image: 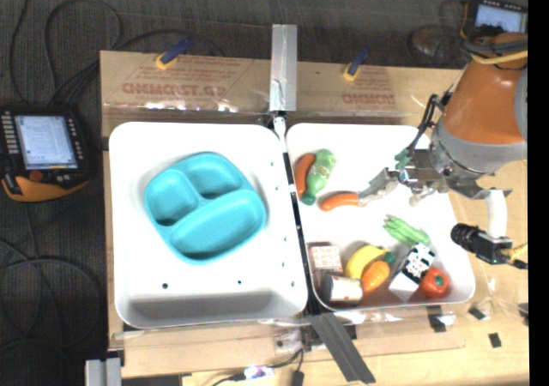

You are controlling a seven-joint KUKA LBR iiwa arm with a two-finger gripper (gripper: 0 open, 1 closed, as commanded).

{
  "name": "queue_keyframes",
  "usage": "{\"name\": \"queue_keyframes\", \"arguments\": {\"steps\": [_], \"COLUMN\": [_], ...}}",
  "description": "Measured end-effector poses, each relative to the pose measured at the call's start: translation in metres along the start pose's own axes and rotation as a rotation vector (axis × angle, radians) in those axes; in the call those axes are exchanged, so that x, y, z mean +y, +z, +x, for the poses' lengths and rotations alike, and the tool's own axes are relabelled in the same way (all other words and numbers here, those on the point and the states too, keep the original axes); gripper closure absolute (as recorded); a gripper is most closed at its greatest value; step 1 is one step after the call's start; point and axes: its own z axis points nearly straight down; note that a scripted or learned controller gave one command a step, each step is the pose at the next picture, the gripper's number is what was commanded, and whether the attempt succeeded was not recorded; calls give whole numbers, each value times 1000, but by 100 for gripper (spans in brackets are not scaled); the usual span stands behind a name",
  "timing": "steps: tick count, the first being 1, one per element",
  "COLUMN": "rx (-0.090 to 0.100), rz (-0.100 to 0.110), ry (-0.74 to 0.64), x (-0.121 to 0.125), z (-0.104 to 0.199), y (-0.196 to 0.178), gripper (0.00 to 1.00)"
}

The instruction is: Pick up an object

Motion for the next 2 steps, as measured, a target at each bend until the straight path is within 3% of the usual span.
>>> {"name": "queue_keyframes", "arguments": {"steps": [1,2], "rx": [1,-34], "rz": [-1,-39], "ry": [-29,-266], "x": [-12,-32], "z": [-32,-4], "y": [137,142], "gripper": [0,0]}}
